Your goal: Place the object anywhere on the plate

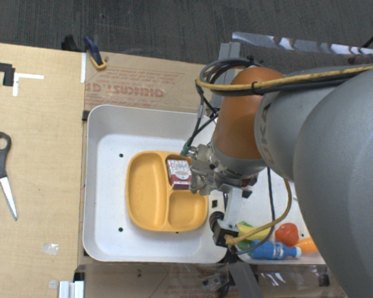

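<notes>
A yellow divided plate lies in the left white bin. A small red and white carton sits over the plate's upper right edge, by the divider. My gripper hangs right beside the carton on its right, and the two appear to touch. The orange wrist band and the grey arm hide most of the gripper from above.
The right bin holds a red-orange fruit, a blue bottle and a yellow-green item, partly under the arm. Scissors lie on the wooden bench at the left. Brown cardboard lies behind the left bin.
</notes>
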`<state>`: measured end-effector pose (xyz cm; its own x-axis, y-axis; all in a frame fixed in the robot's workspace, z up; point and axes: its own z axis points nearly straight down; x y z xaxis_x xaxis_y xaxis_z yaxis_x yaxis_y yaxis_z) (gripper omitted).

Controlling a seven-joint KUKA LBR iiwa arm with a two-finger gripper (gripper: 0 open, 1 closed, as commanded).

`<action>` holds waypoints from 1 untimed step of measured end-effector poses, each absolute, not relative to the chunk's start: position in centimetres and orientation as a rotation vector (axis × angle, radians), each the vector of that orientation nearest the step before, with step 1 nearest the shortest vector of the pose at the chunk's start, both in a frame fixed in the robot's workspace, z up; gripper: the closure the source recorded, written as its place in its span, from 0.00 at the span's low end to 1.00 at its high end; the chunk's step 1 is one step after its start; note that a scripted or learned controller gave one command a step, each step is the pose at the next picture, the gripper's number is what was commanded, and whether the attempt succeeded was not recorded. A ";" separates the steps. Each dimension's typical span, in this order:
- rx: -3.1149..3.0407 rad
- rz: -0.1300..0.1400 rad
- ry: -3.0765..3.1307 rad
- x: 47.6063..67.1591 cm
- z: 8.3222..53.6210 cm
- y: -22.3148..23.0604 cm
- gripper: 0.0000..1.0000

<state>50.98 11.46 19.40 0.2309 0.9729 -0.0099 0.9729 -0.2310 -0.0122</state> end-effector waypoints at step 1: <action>-2.462 0.025 -1.946 51.0 19.4 11.5 0.00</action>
